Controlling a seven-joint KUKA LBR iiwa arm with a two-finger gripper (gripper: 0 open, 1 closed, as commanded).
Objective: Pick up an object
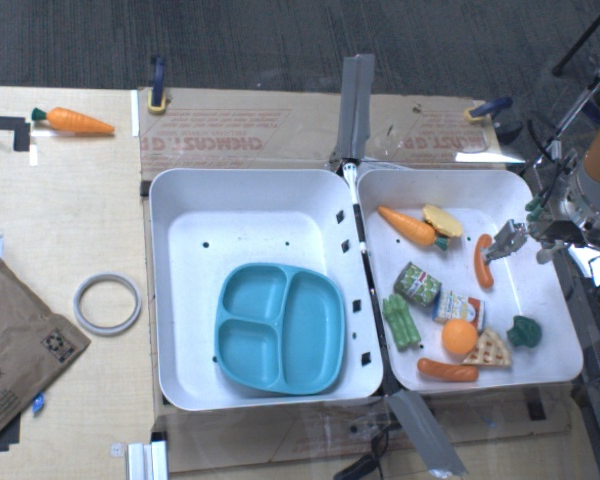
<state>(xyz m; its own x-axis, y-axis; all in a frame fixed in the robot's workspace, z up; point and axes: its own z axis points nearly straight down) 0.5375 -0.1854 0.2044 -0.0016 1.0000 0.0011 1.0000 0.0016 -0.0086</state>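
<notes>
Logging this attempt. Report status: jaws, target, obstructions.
Gripper low over right bin, nothing visibly held. Nearest item: red sausage, lying beside it. Carrot, orange, other toy food crowd the bin floor.

Off to the left of the bins there's a toy carrot (pixel 72 121) lying near the bench's far edge, a grey tape ring (pixel 107 302) sitting flat closer in, and a brown cardboard box (pixel 15 353) poking in from the left corner.
</notes>
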